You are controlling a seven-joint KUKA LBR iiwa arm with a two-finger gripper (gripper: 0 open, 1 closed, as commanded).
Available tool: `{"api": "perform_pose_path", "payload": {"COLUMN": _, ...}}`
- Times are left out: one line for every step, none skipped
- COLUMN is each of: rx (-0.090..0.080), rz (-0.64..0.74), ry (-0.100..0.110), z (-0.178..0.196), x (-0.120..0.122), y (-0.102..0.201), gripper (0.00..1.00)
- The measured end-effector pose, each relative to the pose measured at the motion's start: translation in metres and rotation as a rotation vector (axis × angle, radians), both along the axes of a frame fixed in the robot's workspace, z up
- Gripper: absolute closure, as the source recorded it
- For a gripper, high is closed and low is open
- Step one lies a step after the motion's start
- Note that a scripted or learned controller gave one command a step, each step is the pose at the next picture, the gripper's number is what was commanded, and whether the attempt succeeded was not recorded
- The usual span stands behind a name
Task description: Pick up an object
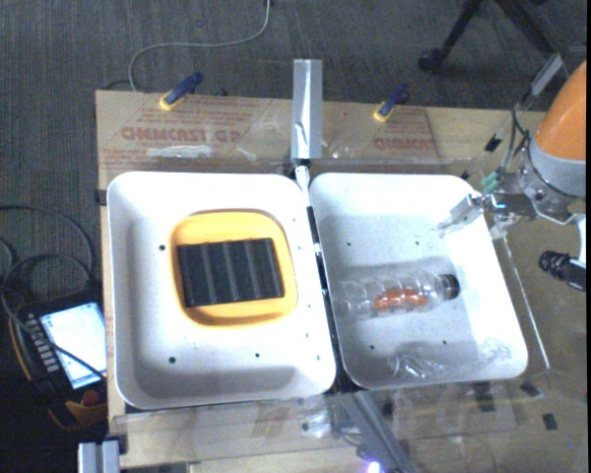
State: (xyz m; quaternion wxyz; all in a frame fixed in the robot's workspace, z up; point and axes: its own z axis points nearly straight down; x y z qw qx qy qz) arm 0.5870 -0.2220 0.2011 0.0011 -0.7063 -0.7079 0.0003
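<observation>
A clear plastic bottle (399,296) with an orange label and a dark cap lies on its side in the right bin (374,200). In the left bin (138,215) a yellow tray-like object (233,266) with a black ridged middle lies flat. My gripper (463,213) hangs over the right bin's upper right corner, up and to the right of the bottle and apart from it. Nothing shows in its grasp. The arm's orange band (571,116) is at the view's right edge.
Crumpled clear plastic (424,365) lies along the right bin's near wall. A metal post (306,116) stands behind the seam between the bins. Two clamps (180,90) (391,101) sit on the board behind them. Cables and a small device (69,338) lie left of the bench.
</observation>
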Motion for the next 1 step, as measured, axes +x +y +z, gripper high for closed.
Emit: {"api": "perform_pose_path", "payload": {"rx": 0.005, "rz": 0.217, "ry": 0.0, "z": -0.0962, "x": -0.0536, "y": 0.0025, "gripper": 0.0}}
